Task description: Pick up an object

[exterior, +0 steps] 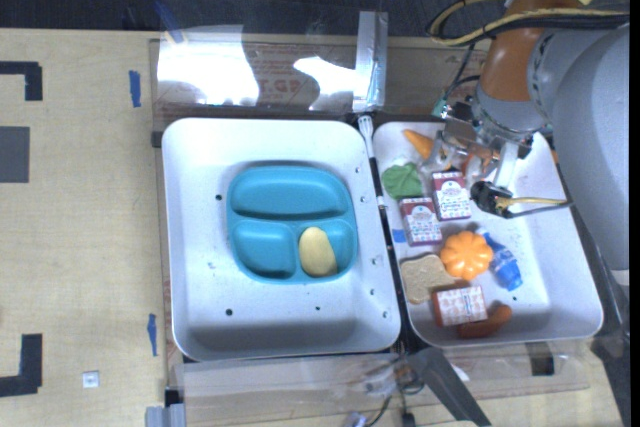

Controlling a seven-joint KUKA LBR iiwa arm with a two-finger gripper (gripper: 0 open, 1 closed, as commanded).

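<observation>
- Two shallow white plastic bins with rounded corners are seen from above, set side by side on a pale wooden bench (80, 245); their inner rims are touching down the middle.
- The left bin (190, 315) is taken up mostly by a smooth blue divided tray (285, 200). A yellow, egg-shaped object (317, 251) is lying in the tray's lower right compartment. A bare white floor is left all round the tray.
- The right bin (560, 305) is crowded, with little room between its things. A green leafy piece (403, 180) is placed near the left rim, with an orange wedge (421, 143) above it.
- Two small red and white cartons (435, 210) are lying side by side at the centre. Just below them a ribbed orange pumpkin shape (467, 255) is found, with a slice of bread (422, 275) to its left and a small blue object (505, 270) to its right.
- Another red and white carton (460, 305) is placed near the bottom rim, resting partly over a reddish brown object that is mostly hidden.
- The gripper (475, 155) is lowered over the upper part of the right bin, just above the two cartons. How far its fingers are parted cannot be told, and nothing can be made out between them.
- The grey arm (600, 115), with its orange band, is cut off at the right edge and covers the bin's upper right corner.
</observation>
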